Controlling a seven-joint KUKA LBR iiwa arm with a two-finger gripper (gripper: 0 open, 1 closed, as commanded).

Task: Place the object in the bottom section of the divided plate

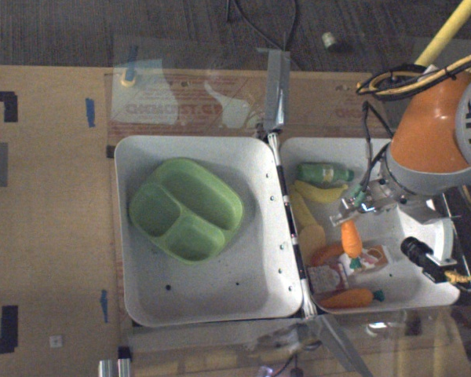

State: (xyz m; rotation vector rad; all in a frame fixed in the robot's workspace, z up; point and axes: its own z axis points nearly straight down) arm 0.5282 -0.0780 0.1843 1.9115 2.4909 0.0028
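A green divided plate point(186, 208) lies in the left bin point(220, 289), tilted in the view, with three hollow sections. My gripper point(352, 214) hangs over the middle of the right bin point(408, 285). A small orange carrot point(351, 242) with a green top hangs upright from it, the top caught between the fingers. The carrot sits above the other toys, well to the right of the plate.
The right bin holds a green bottle point(323, 172), a banana point(318, 192), a second carrot point(347, 298) near the front wall, a small carton point(327, 277) and an orange piece point(326, 252). A metal divider point(286, 218) separates the bins.
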